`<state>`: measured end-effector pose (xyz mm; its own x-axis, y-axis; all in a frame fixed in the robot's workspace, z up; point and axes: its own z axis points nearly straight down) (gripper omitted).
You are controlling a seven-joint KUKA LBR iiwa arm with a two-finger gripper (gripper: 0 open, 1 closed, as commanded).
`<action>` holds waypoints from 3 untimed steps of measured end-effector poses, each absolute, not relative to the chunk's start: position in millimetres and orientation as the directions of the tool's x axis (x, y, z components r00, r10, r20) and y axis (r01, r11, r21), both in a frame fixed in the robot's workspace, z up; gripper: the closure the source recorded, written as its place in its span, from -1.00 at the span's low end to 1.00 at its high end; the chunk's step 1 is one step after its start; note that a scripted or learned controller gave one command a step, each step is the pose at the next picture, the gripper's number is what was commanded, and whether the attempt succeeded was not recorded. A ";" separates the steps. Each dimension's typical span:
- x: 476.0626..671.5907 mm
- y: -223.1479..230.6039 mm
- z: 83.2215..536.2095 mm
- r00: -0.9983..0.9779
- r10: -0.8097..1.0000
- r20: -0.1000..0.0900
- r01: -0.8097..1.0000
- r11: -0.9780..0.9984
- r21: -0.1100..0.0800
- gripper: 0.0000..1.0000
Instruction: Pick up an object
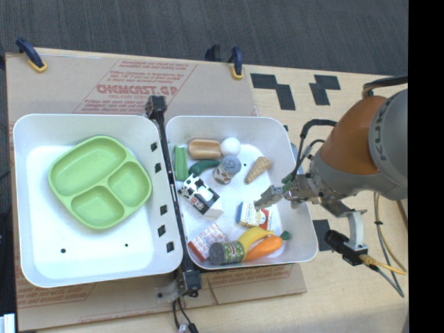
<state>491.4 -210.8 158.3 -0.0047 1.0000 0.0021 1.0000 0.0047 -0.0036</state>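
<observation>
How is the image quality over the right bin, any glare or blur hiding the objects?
Camera view: even lighting, soft shadows in the right bin; no strong glare. Small items like the carrot look slightly soft; the gripper is blurred.

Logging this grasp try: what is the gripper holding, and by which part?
Nothing is held. The gripper hangs just above the small carton in the right bin.

The grey arm [361, 155] reaches leftward from the right, hand [269, 198] lowered.
</observation>
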 end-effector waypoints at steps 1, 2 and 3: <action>562.9 -208.8 96.4 -0.007 1.000 0.001 1.000 0.007 -0.004 -1.00; 582.3 -153.8 91.8 -0.008 1.000 0.001 1.000 0.008 -0.002 -1.00; 582.5 -153.8 102.0 -0.012 1.000 0.002 1.000 0.012 -0.003 1.00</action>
<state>582.5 -153.8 102.0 -0.0120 0.9999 0.0017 0.9999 0.0120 -0.0031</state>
